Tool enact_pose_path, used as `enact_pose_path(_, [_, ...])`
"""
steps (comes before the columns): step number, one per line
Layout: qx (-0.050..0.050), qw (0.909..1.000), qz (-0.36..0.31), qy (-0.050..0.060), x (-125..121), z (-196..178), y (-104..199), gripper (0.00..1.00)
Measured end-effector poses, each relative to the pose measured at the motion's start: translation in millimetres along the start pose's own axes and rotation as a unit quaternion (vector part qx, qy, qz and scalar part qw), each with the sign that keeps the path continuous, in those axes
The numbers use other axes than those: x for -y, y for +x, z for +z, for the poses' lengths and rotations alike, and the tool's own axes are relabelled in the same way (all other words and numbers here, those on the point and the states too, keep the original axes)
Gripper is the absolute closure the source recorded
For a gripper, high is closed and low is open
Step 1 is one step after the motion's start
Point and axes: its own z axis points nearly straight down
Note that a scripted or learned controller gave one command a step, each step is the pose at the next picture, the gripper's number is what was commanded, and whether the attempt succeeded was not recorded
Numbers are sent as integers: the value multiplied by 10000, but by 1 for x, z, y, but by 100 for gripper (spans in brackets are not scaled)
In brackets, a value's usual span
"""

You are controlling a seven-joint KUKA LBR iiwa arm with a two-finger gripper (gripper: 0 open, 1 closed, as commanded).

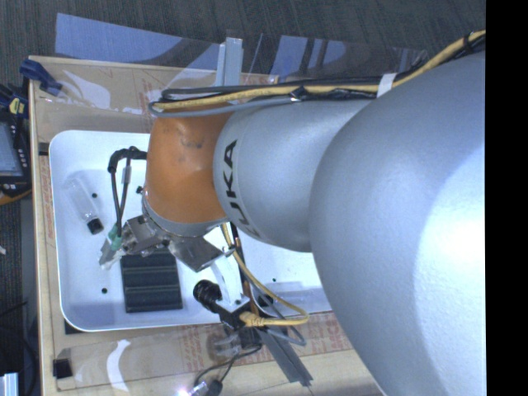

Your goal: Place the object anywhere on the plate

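Observation:
A clear tube-like object (82, 195) with a small black end piece (93, 224) lies in the left part of the white bin (62, 262). My gripper (112, 248) hangs low over the bin floor just right of and below that object, apart from it. A dark ribbed block (151, 284) on the gripper body faces the camera. A small pale-green bit (115, 238) shows at the gripper's tip; whether it is a held thing or part of the gripper is unclear. The grey arm with its orange band (183, 172) hides the bin's right side.
The bin's rim runs close along the left (51, 213) and the bottom (124, 324). Black cables (122, 167) loop beside the wrist, and a yellow cable bundle (264, 316) hangs below the arm. Tiny dark specks (105, 290) dot the bin floor. A wooden bench edge (37, 221) borders the left.

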Motion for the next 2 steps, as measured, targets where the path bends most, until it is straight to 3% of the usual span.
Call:
enact_pose_path(1, [-10,9701,2429,-7,-14,113,39,0])
enact_pose_path(2, [-9,9871,1602,-14,6,11,-20,0])
